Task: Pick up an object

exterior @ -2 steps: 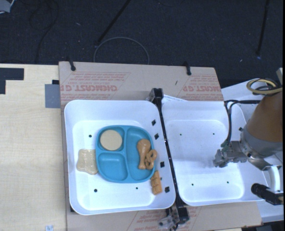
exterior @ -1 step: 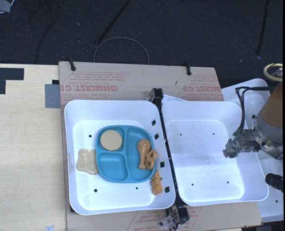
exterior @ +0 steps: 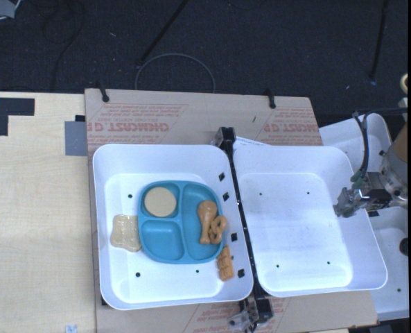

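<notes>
the pretzel-shaped piece (exterior: 210, 222) lies in the right compartment of a blue divided tray (exterior: 170, 245), which sits in the left bin (exterior: 111, 165). a round tan disc (exterior: 159, 202) fills the tray's upper left compartment. a pale bread-like slice (exterior: 126, 232) rests on the bin floor, touching the tray's left edge, and a small brown chunk (exterior: 225, 263) lies just off the tray's lower right corner, near the black divider (exterior: 237, 207) between the bins. the right bin (exterior: 295, 165) stands alongside, both of them on a cardboard sheet (exterior: 191, 120). the arm comes in from the right, and its gripper (exterior: 345, 204) hangs at the right bin's right rim, tilted toward the bins. from where i stand i cannot tell whether the gripper is open or closed; nothing shows in it. the pretzel-shaped piece is well apart from the gripper, a whole bin away across the divider.
</notes>
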`<state>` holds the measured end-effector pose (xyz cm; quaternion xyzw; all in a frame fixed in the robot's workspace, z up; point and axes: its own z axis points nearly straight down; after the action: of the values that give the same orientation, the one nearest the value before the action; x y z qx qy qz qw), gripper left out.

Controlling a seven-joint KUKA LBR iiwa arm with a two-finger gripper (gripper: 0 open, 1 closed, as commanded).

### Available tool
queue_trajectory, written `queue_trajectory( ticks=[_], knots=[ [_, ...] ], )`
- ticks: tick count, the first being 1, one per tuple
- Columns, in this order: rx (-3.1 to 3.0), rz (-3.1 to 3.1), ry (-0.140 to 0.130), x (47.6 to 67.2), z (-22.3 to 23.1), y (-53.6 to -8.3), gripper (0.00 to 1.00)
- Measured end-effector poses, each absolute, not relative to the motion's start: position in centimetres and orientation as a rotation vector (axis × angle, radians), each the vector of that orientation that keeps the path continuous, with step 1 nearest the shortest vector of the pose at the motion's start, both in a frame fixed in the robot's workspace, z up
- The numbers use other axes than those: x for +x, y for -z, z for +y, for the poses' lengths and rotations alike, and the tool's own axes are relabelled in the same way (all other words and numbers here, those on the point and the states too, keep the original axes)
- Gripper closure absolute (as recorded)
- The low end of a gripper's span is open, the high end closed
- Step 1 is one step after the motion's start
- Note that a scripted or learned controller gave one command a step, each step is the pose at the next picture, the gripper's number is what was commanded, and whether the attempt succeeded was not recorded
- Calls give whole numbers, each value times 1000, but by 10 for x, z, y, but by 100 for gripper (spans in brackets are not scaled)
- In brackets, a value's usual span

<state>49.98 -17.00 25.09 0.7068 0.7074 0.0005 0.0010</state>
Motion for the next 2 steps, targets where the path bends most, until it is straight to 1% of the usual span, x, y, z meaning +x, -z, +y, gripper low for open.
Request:
queue_trajectory(
  ticks=[2],
  knots=[
    [2221,2230,3,524,-69,-224,100]
  ],
)
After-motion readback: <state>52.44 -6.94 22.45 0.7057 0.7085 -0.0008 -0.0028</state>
